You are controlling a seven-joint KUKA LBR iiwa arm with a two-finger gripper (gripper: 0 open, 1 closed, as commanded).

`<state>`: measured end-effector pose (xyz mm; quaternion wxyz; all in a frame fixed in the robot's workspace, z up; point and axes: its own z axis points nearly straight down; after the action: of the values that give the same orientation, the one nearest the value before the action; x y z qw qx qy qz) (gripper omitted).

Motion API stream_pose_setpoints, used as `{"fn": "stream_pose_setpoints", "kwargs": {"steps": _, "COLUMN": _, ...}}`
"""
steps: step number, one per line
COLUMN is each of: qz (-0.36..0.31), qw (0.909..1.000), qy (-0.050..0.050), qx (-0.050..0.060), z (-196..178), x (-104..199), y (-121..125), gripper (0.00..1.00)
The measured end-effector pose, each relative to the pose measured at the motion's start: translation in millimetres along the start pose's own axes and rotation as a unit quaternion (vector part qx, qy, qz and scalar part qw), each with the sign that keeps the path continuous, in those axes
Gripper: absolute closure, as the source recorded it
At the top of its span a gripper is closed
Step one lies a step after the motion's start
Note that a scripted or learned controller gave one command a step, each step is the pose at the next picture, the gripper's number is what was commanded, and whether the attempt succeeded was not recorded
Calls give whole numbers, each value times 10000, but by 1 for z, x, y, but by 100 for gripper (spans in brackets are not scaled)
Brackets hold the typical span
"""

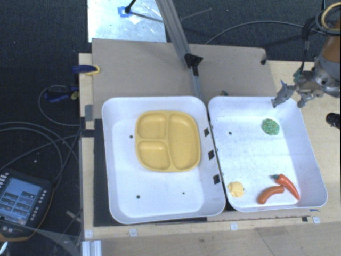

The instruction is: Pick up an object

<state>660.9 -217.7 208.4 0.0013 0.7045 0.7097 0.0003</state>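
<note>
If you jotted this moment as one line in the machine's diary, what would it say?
phase: approach | two-finger gripper: open, holding nothing, over right white bin's far rim | nearest: green knobbly ball | yellow divided plate: left bin

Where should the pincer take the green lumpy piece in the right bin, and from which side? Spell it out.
Grip the green lumpy piece across its round middle, coming straight down from above. It is compact, lies alone on the right bin's floor, and looks alike from all sides. The pincer hovers near the bin's far right corner, fingers spread.

Bench (250, 71): two white bins side by side: left bin (120, 196), right bin (309, 159).
</note>
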Motion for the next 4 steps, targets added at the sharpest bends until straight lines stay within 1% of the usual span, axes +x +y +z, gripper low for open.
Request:
{"fn": "stream_pose_setpoints", "kwargs": {"steps": 1, "qz": -2, "qw": 10000, "qy": -5, "qx": 3, "z": 0, "x": 0, "y": 0, "gripper": 0}}
{"fn": "stream_pose_setpoints", "kwargs": {"steps": 2, "qz": 12, "qw": 10000, "qy": 7, "qx": 27, "z": 62, "x": 0, "y": -3, "gripper": 0}}
{"fn": "stream_pose_setpoints", "kwargs": {"steps": 3, "qz": -5, "qw": 10000, "qy": 4, "qx": 18, "z": 114, "x": 1, "y": -3, "gripper": 0}}
{"fn": "stream_pose_setpoints", "kwargs": {"steps": 4, "qz": -18, "qw": 10000, "qy": -16, "qx": -17, "z": 99, "x": 0, "y": -1, "gripper": 100}}
